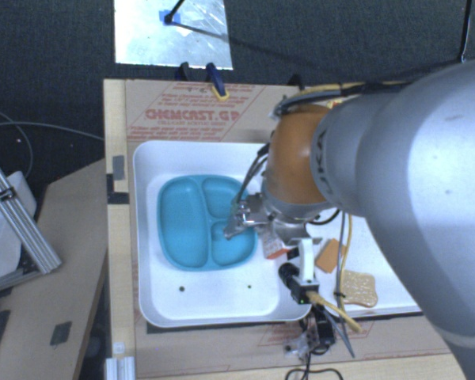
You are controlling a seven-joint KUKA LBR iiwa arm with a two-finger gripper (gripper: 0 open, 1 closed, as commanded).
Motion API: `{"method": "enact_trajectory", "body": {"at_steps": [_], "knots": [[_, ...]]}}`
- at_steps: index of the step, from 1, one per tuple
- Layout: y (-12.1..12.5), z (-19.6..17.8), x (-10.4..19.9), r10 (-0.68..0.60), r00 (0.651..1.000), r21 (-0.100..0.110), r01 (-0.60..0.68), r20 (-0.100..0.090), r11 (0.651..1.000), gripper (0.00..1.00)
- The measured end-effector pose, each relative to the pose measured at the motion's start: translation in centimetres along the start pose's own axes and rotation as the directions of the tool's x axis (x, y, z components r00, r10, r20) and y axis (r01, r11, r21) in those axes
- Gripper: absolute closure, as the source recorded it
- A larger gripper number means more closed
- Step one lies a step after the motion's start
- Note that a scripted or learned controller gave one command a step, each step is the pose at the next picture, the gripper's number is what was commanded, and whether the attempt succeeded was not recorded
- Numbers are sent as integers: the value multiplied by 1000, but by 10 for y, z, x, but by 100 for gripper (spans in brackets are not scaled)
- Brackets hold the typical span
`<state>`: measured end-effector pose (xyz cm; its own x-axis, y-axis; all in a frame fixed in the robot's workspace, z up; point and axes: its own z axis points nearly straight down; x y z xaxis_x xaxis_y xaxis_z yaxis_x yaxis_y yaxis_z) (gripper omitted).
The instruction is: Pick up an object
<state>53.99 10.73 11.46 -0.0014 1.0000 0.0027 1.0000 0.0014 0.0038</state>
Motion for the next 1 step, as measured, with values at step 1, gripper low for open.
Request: {"method": "enact_trajectory", "body": {"at_steps": [1], "knots": [[-32,28,23,-1,1000,-4,1,0,1000,0]]}}
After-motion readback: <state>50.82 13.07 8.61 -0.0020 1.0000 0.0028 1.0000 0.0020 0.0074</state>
